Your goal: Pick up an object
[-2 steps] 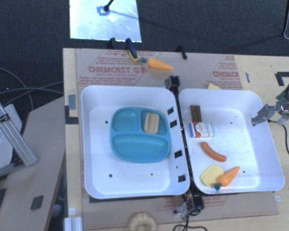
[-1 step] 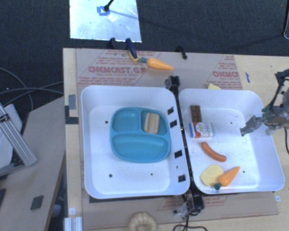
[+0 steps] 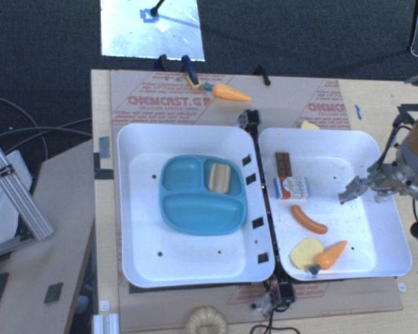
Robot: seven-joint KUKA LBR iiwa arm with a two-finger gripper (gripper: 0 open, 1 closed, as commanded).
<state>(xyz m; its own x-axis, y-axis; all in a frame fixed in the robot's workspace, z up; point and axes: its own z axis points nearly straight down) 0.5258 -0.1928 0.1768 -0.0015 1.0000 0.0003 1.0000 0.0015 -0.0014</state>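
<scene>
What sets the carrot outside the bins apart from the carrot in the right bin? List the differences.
The carrot on the board lies behind the bins; the carrot in the right bin lies at the bin's near end. The board carrot lies nearly level across the view, tip right; the bin carrot slants, tip up-right. The board carrot touches no food; the bin carrot rests against a yellow piece. Both are orange with green ends.

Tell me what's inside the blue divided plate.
The blue divided plate holds one tan bread-like piece in its upper right compartment. Whatever lies beneath that piece is covered.
</scene>
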